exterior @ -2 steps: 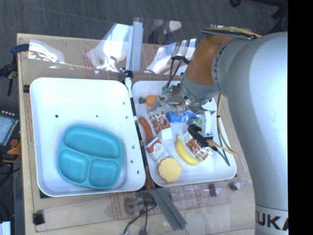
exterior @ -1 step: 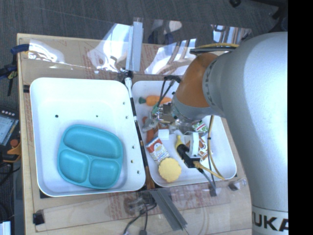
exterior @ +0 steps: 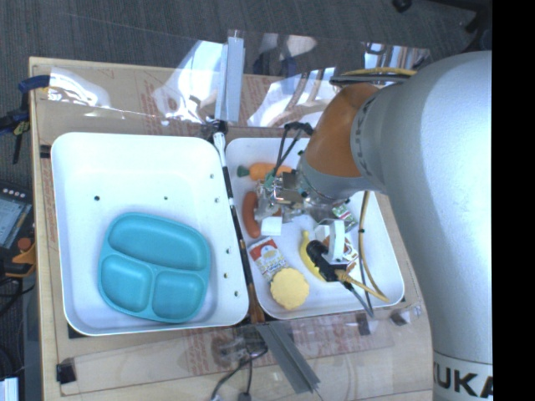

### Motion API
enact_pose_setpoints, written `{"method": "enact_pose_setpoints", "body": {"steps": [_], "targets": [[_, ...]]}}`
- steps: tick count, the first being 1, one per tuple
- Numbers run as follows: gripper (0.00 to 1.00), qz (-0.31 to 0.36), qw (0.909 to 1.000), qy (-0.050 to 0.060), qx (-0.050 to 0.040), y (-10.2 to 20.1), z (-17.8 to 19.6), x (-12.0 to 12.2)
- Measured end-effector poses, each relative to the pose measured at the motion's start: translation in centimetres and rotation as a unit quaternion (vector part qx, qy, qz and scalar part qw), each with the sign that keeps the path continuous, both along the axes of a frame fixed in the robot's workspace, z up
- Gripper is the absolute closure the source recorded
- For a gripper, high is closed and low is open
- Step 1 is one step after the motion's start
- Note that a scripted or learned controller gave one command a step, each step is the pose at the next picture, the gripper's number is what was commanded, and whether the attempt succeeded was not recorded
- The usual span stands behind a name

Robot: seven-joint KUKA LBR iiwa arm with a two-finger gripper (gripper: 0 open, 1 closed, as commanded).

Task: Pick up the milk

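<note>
Overhead, arm (exterior: 401, 132) bent down into right bin (exterior: 386, 261), pincer (exterior: 274, 200) near carrot (exterior: 266, 171)

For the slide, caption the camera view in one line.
KUKA arm reaching into the right bin among toy foods; blue divided plate in the left bin.

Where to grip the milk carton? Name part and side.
Probably take the milk carton across its long edges, from straight above: it lies flat, label up, the bin wall close beside it and a yellow round thing at its lower end.
</note>
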State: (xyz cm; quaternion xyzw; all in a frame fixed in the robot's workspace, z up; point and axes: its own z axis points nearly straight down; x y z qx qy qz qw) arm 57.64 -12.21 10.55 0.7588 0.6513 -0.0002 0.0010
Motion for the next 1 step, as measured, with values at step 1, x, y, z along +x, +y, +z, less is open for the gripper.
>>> {"method": "enact_pose_setpoints", "body": {"steps": [1], "targets": [[1.00, 0.060, 0.9982, 0.003, 0.0018, 5.73, 8.57, -8.69]]}}
